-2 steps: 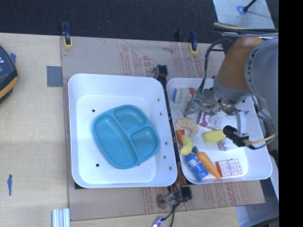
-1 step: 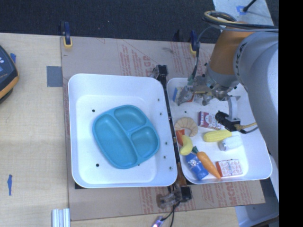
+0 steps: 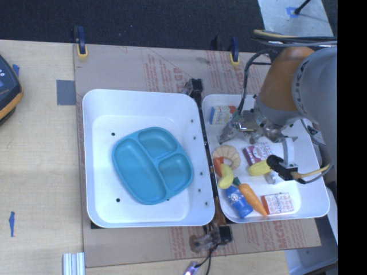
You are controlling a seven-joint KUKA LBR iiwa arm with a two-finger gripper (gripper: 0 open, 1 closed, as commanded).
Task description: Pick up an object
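Hovering over the right bin (image 3: pixel 321 202), my gripper (image 3: pixel 252 128) sits just far of the croissant (image 3: pixel 226 155); its grasp I cannot tell.

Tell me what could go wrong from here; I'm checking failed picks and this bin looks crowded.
1. The right bin is packed: the carrot, blue carton and yellow piece lie close together, so the tool may nudge neighbours or catch two items.
2. The tool sits low among items near the bin's far end, beside a small packet; it could push that against the wall.
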